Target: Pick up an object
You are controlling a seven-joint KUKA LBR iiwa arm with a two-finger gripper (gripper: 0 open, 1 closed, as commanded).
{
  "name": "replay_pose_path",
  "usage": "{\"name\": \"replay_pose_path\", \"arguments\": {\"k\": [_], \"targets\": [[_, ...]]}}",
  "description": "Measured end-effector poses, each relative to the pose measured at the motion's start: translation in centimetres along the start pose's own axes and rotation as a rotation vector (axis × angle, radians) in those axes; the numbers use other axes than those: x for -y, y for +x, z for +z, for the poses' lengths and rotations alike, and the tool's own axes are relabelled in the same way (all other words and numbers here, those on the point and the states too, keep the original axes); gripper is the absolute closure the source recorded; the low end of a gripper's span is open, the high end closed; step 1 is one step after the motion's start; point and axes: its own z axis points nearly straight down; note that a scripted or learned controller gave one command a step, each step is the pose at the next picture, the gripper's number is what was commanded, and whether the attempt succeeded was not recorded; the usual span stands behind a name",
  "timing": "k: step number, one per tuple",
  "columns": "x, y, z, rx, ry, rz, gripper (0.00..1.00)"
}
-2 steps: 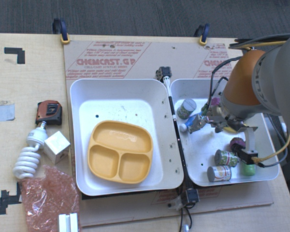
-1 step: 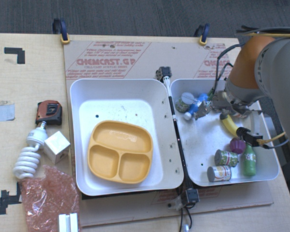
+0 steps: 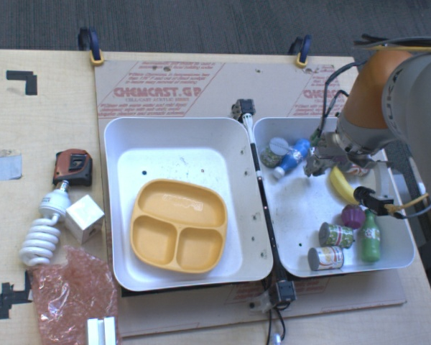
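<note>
A grey arm with an orange band [image 3: 377,85] is seen reaching in from the right edge of the worktop [image 3: 43,121]; its hand [image 3: 322,165] is lowered into the far half of the right bin [image 3: 302,243], just beside a blue bottle [image 3: 294,157] and a yellow banana [image 3: 340,184]; whether the hand is apart or together cannot be told, and nothing is seen between its tips. The right bin's far left corner is occupied by the blue bottle, laid against a greyish crumpled item [image 3: 274,152]; the banana is placed near the bin's middle, towards its right wall; a purple fruit [image 3: 353,216], a green bottle [image 3: 371,238] and two tins [image 3: 335,234] [image 3: 325,258] are gathered at the bin's near right corner. The left bin [image 3: 129,149] is taken up by a yellow divided plate [image 3: 178,225], set flat towards its near edge. On the bare worktop to the left of the bins, a tape measure [image 3: 72,167], a spiral light bulb [image 3: 43,228], a white cube [image 3: 85,215] and a reddish mesh bag [image 3: 75,293] are laid out; blue clamps [image 3: 92,45] [image 3: 301,49] are fixed along the far edge of the board beneath the bins.
</note>
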Motion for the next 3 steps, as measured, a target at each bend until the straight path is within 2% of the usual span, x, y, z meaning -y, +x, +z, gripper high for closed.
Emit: {"name": "replay_pose_path", "arguments": {"k": [1,2,3], "targets": [[0.0,0.0,0.0,0.0,0.0,0.0,0.0],[6.3,1.4,1.0,-0.003,0.002,0.006,0.0],[6.2,1.3,0.0,-0.002,-0.001,0.008,1.0]]}}
